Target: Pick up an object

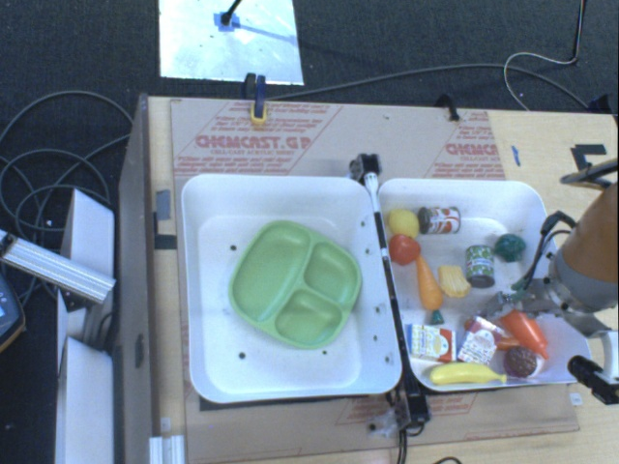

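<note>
Left bin (pixel 208 259) holds a green divided plate (pixel 295 283); right bin (pixel 527 201) holds toy food. Gripper (pixel 517 307), partly cut off, over an orange carrot (pixel 527 329); grip state unclear.

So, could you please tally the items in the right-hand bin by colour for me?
Yellow: 3, round lemon, banana, ridged chunk
Orange or red: 3, tomato, slim carrot, large carrot
Green: 2, labelled can, dark broccoli
Red-and-white: 3, tipped can, two cartons
Brown: 1, round piece
Total: 12
</note>
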Robot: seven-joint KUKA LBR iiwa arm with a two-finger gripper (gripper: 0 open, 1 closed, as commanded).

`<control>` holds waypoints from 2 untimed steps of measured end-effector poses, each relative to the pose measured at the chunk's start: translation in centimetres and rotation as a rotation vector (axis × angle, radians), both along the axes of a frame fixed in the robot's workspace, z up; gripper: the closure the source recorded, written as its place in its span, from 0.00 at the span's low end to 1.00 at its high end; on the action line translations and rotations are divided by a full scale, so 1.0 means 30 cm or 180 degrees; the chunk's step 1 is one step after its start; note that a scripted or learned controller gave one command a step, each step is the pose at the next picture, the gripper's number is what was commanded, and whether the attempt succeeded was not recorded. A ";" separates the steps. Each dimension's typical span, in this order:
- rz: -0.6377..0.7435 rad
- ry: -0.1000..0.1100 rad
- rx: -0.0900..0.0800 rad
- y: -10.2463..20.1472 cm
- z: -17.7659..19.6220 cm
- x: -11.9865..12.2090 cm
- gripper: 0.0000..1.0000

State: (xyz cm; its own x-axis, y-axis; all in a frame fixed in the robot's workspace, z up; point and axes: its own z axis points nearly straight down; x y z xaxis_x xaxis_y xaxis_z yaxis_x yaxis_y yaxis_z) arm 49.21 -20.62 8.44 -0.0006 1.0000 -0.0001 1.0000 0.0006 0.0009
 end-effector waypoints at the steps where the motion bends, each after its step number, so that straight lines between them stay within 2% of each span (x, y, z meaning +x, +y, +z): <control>1: 0.0003 -0.0018 -0.0005 -0.001 0.039 0.007 1.00; 2: 0.0013 -0.0012 -0.0001 0.118 0.209 0.135 1.00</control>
